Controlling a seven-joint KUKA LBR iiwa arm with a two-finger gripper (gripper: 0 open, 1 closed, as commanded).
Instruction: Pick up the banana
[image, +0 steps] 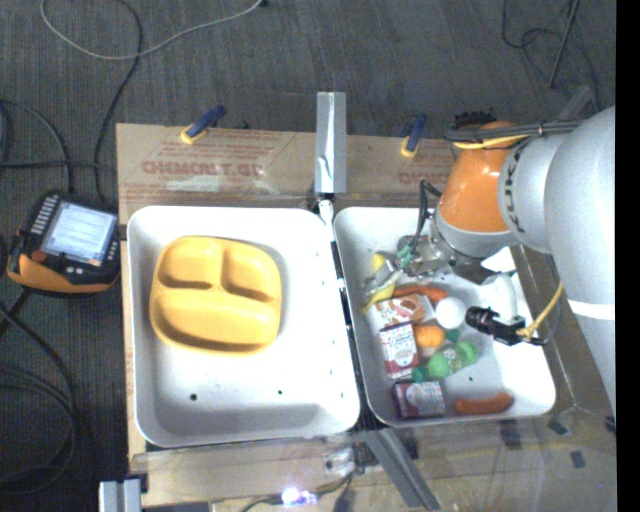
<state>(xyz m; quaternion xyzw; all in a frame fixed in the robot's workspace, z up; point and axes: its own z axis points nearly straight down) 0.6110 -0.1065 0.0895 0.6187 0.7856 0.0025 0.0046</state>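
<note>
Two shallow white bins side by side on the counter (140, 160), left bin (200, 400) and right bin (530, 390) meeting near the middle of the frame. In the left bin, a yellow compartment plate (216, 292), upside-free and sitting toward its upper half. In the right bin, a cluster of small items: a banana (378, 283) at the upper left of that bin, lying close to the dividing wall; just below and right of it an orange carrot-like piece (418, 295), a white egg-shaped ball (449, 313), an orange ball (429, 337), a red-and-white carton (398, 346), a green bottle (447, 361), a dark red packet (420, 399) and a sausage (484, 404) near the lower edge. Grey arm with orange band (475, 195) reaching in from the right of the frame, end effector (415, 253) down in the upper part of the right bin — right beside the banana's upper end, perhaps touching it. Finger spread too blurred and too hidden by the wrist to tell; no item seen clamped between them. At the far left of the frame, a teach pendant (68, 243) on the floor.
</note>
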